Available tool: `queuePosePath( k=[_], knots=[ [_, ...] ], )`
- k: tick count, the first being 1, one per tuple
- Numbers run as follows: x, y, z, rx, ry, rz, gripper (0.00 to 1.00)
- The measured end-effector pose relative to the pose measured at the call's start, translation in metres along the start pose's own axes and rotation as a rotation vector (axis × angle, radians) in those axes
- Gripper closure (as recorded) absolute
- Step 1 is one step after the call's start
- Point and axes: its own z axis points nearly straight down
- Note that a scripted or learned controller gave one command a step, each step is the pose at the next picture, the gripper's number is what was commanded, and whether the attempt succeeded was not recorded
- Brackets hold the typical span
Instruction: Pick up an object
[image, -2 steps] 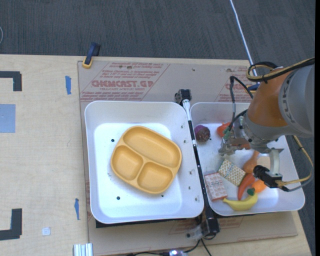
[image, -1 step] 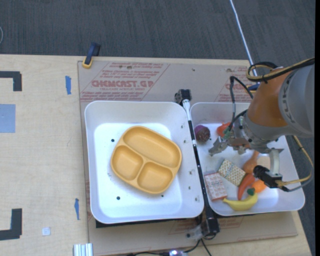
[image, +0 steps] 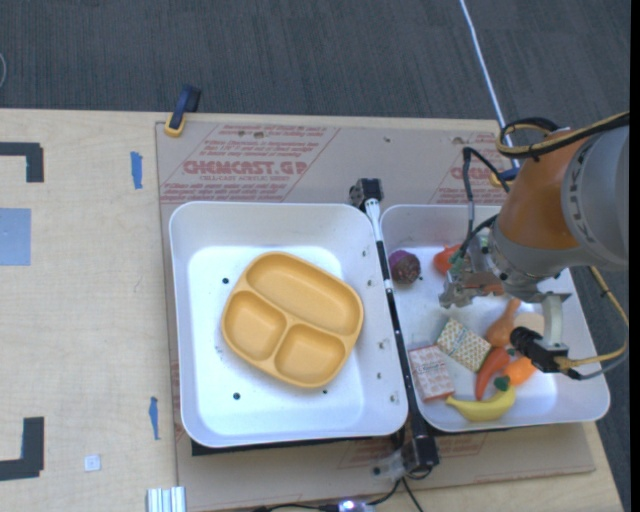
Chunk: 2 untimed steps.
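White plastic formed both shallow bins on the desk (image: 80, 330). The left bin (image: 190, 330) carried a yellow divided plate (image: 291, 318). The right bin (image: 580, 400) held the candidates for picking: a purple ball (image: 404, 266), a checkered packet (image: 463, 345), a pink printed packet (image: 431, 371), a banana (image: 483, 405) and carrot-like orange pieces (image: 497, 368).

My arm (image: 560, 215) reached over the right bin, and my tool (image: 466, 287) sat low among the upper objects, near the purple ball and above the checkered packet. I judged this to be the approach or grasp stage, with nothing seen lifted. The next move would call for settling on one object, closing on it squarely, and rising without dragging its neighbours.

Whether my tool was wide or narrow I could not tell, since the wrist and cables hid it from above. An orange object (image: 446, 260) beside the tool was partly covered, and its shape was unclear. The far right of the bin lay beneath my arm.
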Motion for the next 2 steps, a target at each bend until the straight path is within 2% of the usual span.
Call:
queuePosePath(
  k=[1, 2],
  knots=[
    [0.0, 0.0, 0.0, 0.0, 0.0, 0.0, 0.0],
    [0.005, 0.001, 0.021, 0.007, 0.002, 0.0, 0.0]
  ],
)
